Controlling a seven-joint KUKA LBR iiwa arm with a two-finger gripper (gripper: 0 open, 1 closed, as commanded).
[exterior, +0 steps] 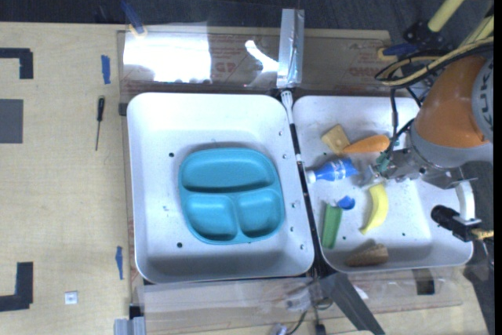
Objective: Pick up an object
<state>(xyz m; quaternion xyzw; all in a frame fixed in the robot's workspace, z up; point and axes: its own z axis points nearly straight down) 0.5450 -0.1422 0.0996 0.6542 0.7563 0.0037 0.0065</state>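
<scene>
Yellow banana (376,208) is taken as the landmark, lying in the right bin (408,251). The gripper (390,166) is poised just above its upper end, beside the carrot (365,144) and bottle (332,170), apparently for a grasp. Whether its fingers are released or clenched cannot be told.

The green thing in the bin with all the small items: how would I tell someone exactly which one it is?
Start at the right-hand white bin, the one crowded with small items. Along its left wall, toward the near edge, a green marker stands almost parallel to the wall. It is the only green, straight stick there, between the yellow banana on its right and the blue-labelled bottle above it.
</scene>
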